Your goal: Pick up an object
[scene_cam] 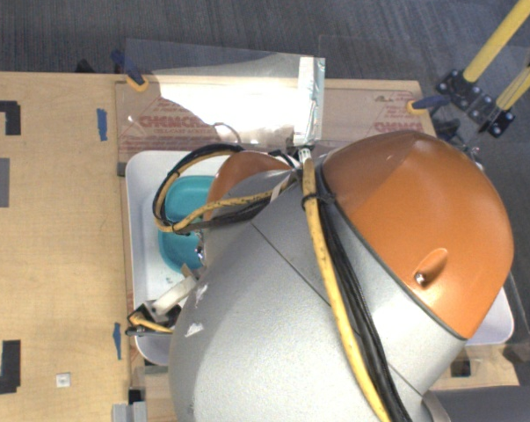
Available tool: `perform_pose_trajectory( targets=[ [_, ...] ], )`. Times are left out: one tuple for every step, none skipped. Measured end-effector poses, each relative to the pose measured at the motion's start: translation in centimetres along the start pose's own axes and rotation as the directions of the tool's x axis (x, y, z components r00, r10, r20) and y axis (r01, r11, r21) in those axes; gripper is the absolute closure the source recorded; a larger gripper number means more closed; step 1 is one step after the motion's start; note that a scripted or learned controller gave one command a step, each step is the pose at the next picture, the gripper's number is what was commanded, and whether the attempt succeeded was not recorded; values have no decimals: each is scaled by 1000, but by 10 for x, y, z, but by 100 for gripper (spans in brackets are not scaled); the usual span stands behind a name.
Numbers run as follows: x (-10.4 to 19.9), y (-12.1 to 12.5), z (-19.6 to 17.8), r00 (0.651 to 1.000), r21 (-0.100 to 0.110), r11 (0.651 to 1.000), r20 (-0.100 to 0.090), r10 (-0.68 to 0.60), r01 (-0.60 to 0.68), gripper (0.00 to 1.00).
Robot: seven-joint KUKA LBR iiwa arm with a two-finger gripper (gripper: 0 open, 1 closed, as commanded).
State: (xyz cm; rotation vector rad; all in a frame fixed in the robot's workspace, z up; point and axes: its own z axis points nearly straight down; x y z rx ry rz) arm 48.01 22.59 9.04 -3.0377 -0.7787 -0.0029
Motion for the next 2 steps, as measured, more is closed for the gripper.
perform_pose_trajectory(
  targets=[
    [1,-1,-115,984,-3,984,-4,180,-180,100],
    [0,0,0,997,1,997,1,-76,76,100]
  ],
)
